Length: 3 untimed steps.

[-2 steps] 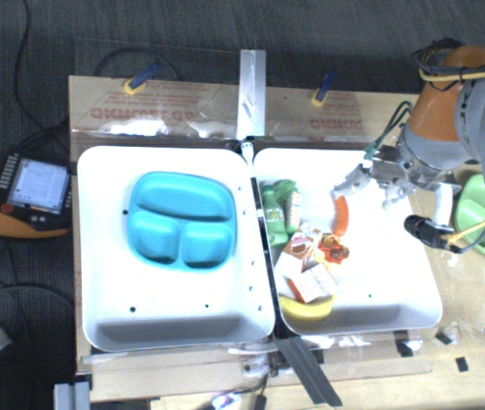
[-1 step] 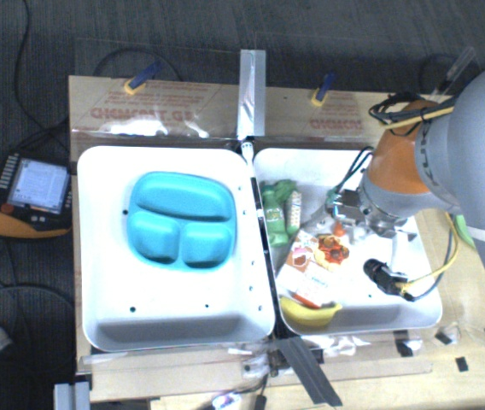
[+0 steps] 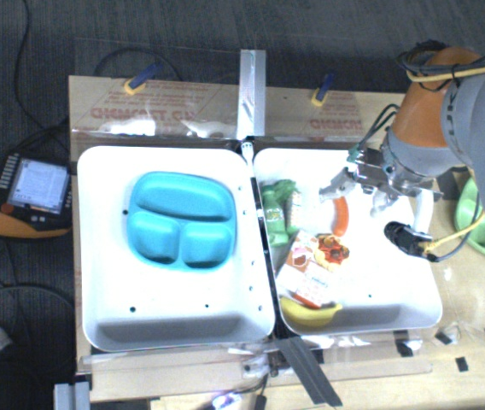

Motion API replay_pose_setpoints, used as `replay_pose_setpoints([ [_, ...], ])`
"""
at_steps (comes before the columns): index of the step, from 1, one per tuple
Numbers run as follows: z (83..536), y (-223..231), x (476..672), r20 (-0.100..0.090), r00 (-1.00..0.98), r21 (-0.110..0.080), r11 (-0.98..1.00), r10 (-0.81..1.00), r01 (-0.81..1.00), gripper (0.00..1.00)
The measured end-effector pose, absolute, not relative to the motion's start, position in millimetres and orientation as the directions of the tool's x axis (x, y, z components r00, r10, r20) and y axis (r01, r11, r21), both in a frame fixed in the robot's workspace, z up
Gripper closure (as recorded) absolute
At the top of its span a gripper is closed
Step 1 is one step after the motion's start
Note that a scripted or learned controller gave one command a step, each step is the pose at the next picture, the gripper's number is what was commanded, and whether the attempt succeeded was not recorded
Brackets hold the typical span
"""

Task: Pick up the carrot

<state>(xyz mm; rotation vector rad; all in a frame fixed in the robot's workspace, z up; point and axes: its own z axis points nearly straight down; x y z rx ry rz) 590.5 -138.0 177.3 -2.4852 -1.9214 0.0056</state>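
At the bottom of the frame, nearest the camera, a banana (image 3: 311, 314) lay against the front wall of the right bin (image 3: 396, 310), with a printed packet (image 3: 309, 267) just above it and slightly overlapping it. A small dark red item (image 3: 335, 249) sat on the packet's upper right corner. Left of these, a green packet (image 3: 277, 207) stood along the divider. In the left bin (image 3: 97, 254) lay a blue tray (image 3: 180, 219), well apart from everything else.

The carrot (image 3: 341, 215) lay in the middle of the right bin, its lower end very near the dark red item. The gripper (image 3: 365, 186) hung over the carrot's upper end, slightly to its right; the jaws appeared spread, one finger reaching left past the carrot, though the cables and wrist made this hard to read. The carrot was not plainly between the fingers.

The risks came from that offset. If the jaws closed where they stood, they might catch only the carrot's tip, and the tapered, smooth root could slip or pivot out on the lift. A descent too far toward the lower left might nudge the carrot onto the packet or snag the red item. The arm (image 3: 435, 109) entered from the upper right, and its dangling cable (image 3: 417, 239) could drag across the bin floor.
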Motion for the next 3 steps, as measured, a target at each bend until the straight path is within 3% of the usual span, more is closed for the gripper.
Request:
replay_pose_setpoints([
  [1,88.9,-114.0,560.4,-0.001,0.351,0.009,-0.351,0.936,0.936,0.0],
  [2,161.6,-167.2,534.0,-0.004,0.464,-0.004,-0.464,0.886,0.886,0.0],
  [3,143.6,-131.1,567.7,-0.003,0.414,-0.004,-0.414,0.91,0.91,0.0],
])
